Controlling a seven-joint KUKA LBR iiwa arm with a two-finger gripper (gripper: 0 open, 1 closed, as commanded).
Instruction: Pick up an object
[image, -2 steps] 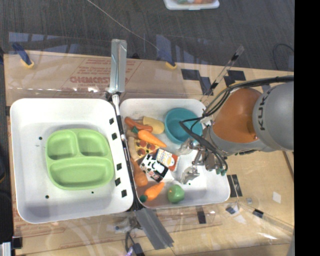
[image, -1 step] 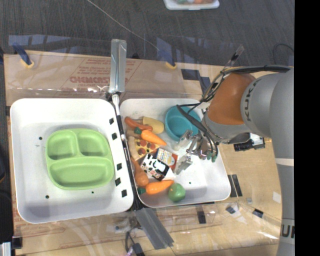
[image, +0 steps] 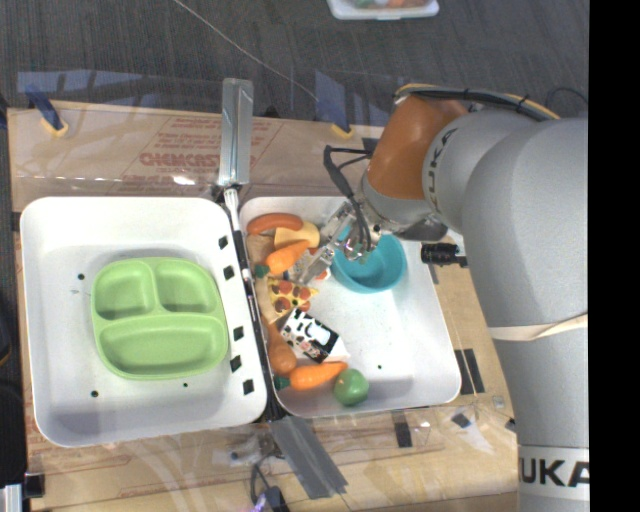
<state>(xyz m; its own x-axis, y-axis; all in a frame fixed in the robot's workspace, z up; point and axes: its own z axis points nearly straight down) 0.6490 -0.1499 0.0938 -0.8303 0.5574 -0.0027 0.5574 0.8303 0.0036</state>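
My gripper (image: 332, 256) hangs low over the back of the right bin (image: 420, 340), open, with nothing visible between its fingers. One finger (image: 312, 264) reaches over an orange carrot (image: 285, 257) and a yellow cheese wedge (image: 297, 236); the other sits at the rim of a blue bowl (image: 375, 265). A brown sausage (image: 272, 222) lies at the bin's back left. Just in front of the gripper is a pizza slice (image: 288, 296), then a black-and-white carton (image: 310, 335). A second carrot (image: 315, 376) and a green apple (image: 351, 388) lie at the front.
The left bin (image: 60, 300) holds a green divided plate (image: 158, 318). A raised divider (image: 245, 300) separates the two bins. The arm's grey body (image: 510, 220) covers the bench to the right of the right bin.
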